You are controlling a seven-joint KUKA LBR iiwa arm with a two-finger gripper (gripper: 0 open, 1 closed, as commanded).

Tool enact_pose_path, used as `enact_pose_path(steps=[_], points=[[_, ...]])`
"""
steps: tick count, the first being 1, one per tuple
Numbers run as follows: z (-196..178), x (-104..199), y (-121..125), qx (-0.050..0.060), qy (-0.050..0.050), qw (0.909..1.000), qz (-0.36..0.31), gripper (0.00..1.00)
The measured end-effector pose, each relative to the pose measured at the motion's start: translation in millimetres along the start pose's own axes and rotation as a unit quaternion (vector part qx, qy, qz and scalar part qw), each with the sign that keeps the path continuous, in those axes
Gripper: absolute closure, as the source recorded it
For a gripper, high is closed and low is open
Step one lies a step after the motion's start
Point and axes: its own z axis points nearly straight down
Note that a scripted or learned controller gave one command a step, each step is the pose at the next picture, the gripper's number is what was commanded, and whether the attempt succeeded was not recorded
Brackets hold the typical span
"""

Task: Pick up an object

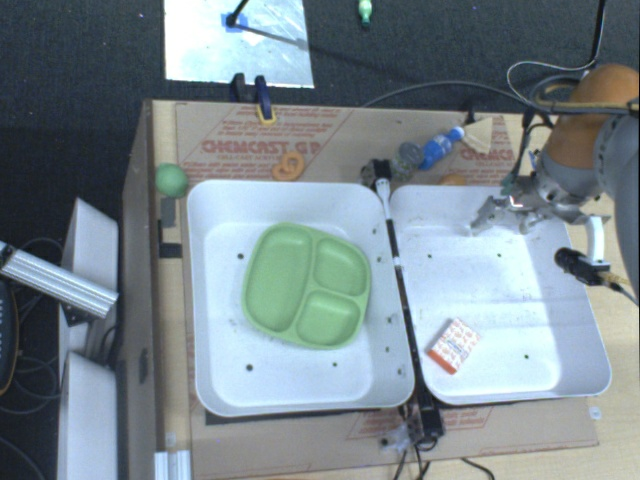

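Your claw (pixel 508 211) hangs over the far edge of the right bin (pixel 500 268), fingers splayed apart with nothing between them. The small orange-and-white box (pixel 454 346) lies flat in that bin, well apart from the claw, toward the near edge and closer to the divider side. Bare white floor lies all around the box, with the near wall its closest edge. Its long axis runs diagonally, from the near-left up toward the far-right corner. The left bin (pixel 215 268) carries a green divided plate (pixel 306 285).
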Motion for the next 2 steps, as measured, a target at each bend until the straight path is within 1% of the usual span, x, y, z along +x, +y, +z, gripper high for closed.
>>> enact_pose_path(steps=[2], points=[[0.0, 0.0, 0.0, 0.0, 0.0, 1.0, 0.0, 0.0]])
